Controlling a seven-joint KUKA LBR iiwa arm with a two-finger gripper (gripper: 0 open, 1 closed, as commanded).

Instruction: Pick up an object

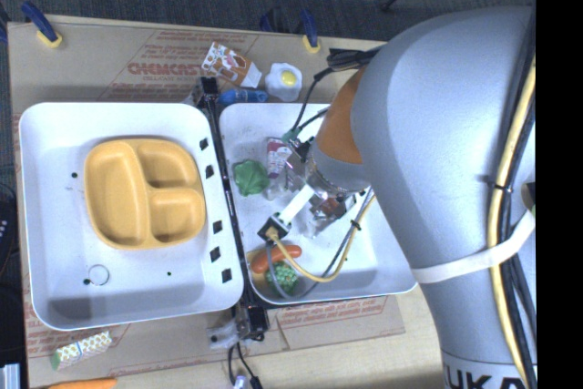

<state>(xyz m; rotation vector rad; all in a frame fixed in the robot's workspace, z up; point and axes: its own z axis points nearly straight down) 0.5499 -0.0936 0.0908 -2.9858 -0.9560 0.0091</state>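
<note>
Nearest the lens, grey arm (455,150) reaches from the right over the right bin (387,273), end effector (301,196) low beside a green object (250,176), its grip impossible to tell, while the left bin (46,196) holds a yellow divided tray (146,191).

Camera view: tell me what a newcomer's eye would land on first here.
The big grey arm fills the right side, its orange band bent down over the right bin. Next is the yellow divided tray lying in the middle of the left bin. Small bright items cluster in the right bin: a green lump and an orange piece near its front corner.
</note>
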